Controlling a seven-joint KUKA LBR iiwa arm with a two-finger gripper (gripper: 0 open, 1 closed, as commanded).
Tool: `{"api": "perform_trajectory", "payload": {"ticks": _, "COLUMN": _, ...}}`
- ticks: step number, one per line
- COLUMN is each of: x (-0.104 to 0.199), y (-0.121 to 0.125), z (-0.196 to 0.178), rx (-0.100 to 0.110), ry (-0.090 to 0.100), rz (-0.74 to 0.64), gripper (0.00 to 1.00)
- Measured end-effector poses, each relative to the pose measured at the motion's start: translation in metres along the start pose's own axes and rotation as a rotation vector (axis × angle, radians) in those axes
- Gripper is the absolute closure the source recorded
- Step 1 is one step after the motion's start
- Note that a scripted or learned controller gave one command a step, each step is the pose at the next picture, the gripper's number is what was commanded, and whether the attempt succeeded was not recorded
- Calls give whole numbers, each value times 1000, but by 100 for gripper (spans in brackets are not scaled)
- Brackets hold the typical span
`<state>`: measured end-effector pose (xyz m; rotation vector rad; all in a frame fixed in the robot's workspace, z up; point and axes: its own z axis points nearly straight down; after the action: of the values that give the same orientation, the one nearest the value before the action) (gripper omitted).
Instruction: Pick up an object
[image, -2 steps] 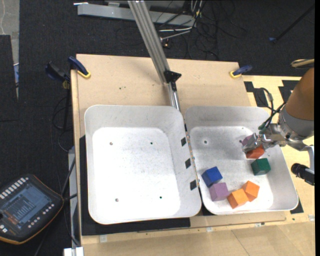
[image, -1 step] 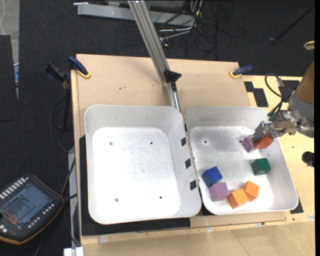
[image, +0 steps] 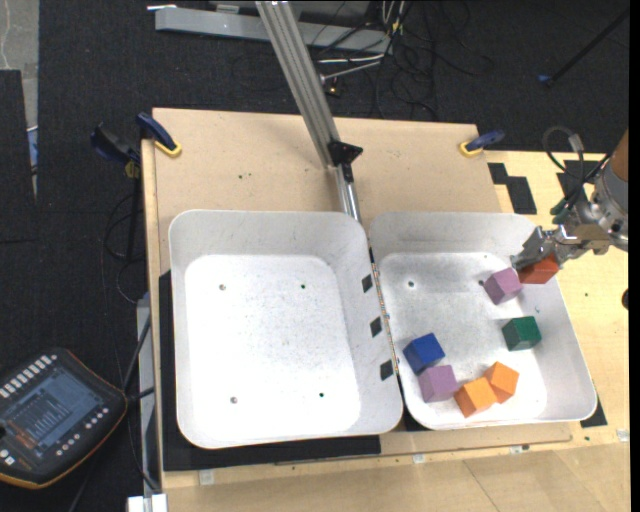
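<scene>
End effector (image: 537, 256) grips red block (image: 541, 269); no legible writing.

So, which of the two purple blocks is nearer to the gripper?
The upper purple block, near the right bin's far right side, just below the gripper. The other purple block lies lower, between the blue block and an orange block.

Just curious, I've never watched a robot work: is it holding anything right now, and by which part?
It cannot be told: the gripper is right at a red block, but the hold is unclear.
</scene>
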<state>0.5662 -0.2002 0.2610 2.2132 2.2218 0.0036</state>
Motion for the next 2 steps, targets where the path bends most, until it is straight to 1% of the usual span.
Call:
{"api": "perform_trajectory", "payload": {"ticks": 1, "x": 52, "y": 7, "z": 2, "rx": 6, "ry": 4, "rz": -4, "gripper": 100}}
{"api": "perform_trajectory", "payload": {"ticks": 2, "x": 105, "y": 23, "z": 17, "rx": 7, "ry": 4, "rz": -5, "gripper": 100}}
